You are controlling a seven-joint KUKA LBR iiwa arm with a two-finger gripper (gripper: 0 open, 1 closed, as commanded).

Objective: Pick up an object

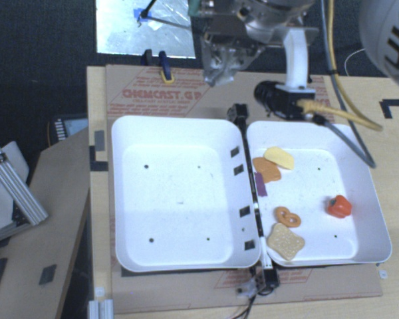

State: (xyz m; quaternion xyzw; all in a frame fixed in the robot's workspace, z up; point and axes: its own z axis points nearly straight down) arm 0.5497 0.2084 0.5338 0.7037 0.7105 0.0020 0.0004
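In the right bin [359, 178], a pale yellow chip [279, 157] and an orange slice [267, 169] lie at the far left, touching each other. A small purple strip [261, 183] rests against the divider. Nearer the front are a brown pretzel [287, 216] and a tan bread slice [286, 242]. A red pepper-like piece [339, 206] sits alone toward the right wall. My gripper [216, 68] hangs high over the brown board behind the bins, near the left bin's far right corner, with nothing seen in it.
The left bin [126, 178] is to the left of the divider [249, 191]. A blue and yellow clamp [165, 68] stands on the board's far edge. A shiny metal sheet [143, 18] lies behind, and an aluminium rail [13, 185] stands at the left.
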